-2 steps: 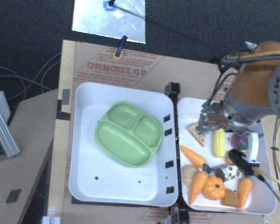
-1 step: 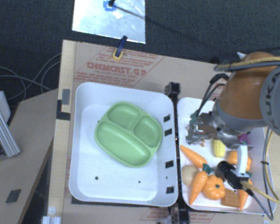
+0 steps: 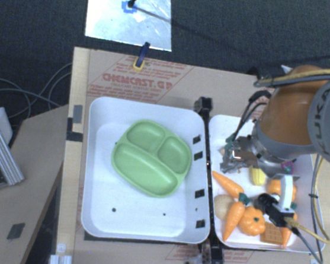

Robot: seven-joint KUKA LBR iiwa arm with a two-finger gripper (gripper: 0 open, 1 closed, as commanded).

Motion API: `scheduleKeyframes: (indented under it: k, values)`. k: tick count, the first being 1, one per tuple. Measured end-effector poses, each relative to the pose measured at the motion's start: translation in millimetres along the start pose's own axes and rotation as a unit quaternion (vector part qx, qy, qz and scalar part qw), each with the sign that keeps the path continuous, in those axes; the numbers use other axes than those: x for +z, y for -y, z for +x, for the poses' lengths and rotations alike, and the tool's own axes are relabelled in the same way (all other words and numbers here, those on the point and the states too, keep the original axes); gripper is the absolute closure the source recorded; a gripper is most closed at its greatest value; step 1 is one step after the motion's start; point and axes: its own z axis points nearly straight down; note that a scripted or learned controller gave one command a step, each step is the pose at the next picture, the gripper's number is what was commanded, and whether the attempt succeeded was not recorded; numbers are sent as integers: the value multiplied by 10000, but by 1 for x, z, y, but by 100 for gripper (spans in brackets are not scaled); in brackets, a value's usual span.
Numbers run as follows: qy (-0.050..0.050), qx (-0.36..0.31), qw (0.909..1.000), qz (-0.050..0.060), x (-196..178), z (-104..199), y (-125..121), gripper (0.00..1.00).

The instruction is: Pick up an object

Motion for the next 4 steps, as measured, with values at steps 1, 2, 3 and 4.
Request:
scheduleKeyframes:
  k: [1,2,3,4]
  values:
    - [0,-17,10000,-15,-20,3,0,100]
    - [2,2,10000,-10,-14,3,8,100]
    - [1,5,10000,-3,-3,1,7,100]
    - [1,2,10000,-11,-3,-5,5,100]
